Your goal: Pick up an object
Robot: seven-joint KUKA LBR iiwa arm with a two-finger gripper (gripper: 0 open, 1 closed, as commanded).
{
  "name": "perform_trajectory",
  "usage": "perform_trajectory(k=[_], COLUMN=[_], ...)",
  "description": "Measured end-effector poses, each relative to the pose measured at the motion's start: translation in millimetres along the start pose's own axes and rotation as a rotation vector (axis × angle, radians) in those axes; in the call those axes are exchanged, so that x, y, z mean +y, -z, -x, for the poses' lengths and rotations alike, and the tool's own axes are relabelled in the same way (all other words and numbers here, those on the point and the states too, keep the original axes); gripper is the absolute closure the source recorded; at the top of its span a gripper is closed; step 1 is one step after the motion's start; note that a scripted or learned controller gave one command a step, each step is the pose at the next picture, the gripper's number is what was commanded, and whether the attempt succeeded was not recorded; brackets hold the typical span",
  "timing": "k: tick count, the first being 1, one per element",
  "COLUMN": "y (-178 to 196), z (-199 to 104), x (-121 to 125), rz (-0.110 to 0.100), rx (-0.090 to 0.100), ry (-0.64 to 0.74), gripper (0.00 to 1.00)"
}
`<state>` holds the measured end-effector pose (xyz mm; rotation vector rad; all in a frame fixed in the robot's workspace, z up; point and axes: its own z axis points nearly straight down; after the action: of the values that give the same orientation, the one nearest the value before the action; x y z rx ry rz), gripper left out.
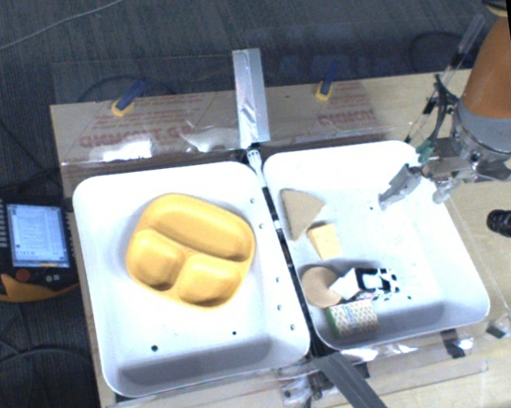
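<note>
At the lower part of the frame, a small cluster of objects (348,294) is lying in the right bin (432,249); they are touching each other, so the gripper could be closing on an edge and slipping off. Two tan pieces (310,219) are lying just above them. The gripper (402,184) is hanging higher and to the right, well apart from the cluster, gripping nothing; I cannot tell if it is open. At left, a yellow tray (189,248) is sitting in the left bin (124,339).
</note>
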<state>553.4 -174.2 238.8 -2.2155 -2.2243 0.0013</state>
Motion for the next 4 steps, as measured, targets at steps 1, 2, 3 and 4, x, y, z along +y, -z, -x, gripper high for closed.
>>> perform_trajectory(k=[1, 2, 3, 4], y=[-53.6, -148.5, -56.2, -148.6], z=[-92.9, -71.3, -104.2, -69.1], x=[5.6, 30.1, -13.2, 20.6], rz=[-0.001, 0.012, -0.001, 0.014], rx=[0.0, -0.003, 0.0, -0.002], ry=[-0.018, 0.17, -0.071, 0.019], gripper=[0.0, 0.0, 0.0, 0.0])
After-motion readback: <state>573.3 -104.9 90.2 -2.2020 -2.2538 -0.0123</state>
